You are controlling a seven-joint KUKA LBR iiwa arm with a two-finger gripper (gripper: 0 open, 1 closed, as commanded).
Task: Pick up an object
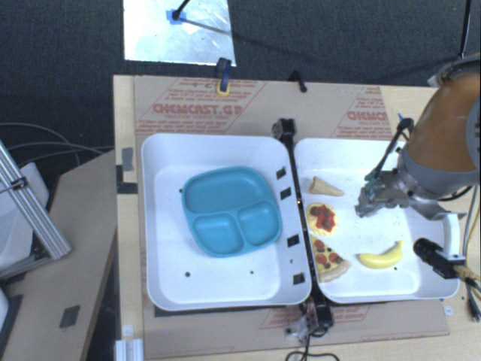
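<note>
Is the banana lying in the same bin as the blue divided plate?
No. The banana lies in the right bin, while the blue plate sits in the left bin.

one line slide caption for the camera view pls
Gripper poised over right bin with banana and pizza slices; blue divided plate in left bin.

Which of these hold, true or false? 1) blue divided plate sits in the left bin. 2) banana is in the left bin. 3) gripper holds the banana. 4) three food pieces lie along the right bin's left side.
1) The blue three-compartment plastic plate sits in the left white bin: true.
2) False: the yellow toy banana lies in the right white bin.
3) False: the gripper is above and apart from the banana.
4) True: tan wedge, red-topped piece, pizza slice.
</note>
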